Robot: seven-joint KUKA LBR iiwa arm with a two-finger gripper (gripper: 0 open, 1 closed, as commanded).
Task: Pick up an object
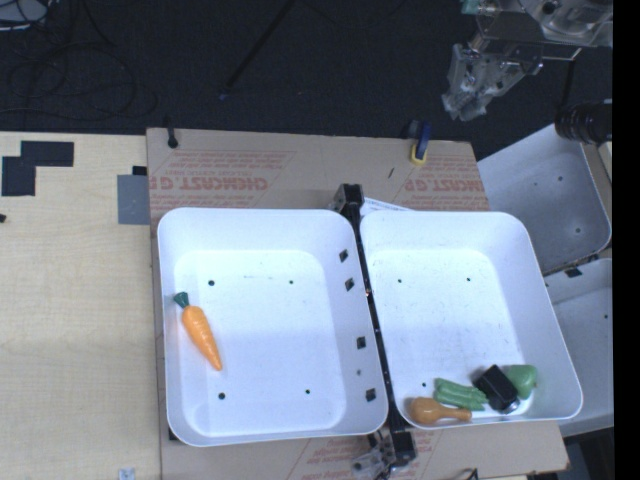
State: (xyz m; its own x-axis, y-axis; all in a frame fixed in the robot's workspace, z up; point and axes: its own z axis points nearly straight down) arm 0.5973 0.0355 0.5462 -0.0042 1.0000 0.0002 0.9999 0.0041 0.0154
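Observation:
An orange carrot (201,337) with a green top lies near the left wall of the left bin (250,230). In the front right corner of the right bin (450,230) lie a green pod (459,394), a small black block (497,388), a rounded green item (523,376) and a tan pear-shaped piece (438,411), all close together. My gripper (468,96) hangs high above the bench's far edge, beyond the right bin and well away from every object. Nothing shows under it.
Both bins rest on a cardboard sheet (300,173). A yellow and blue clamp (420,144) sits at its far edge. A grey metal plate (555,193) lies to the right, and the pale wooden bench (70,298) stretches to the left.

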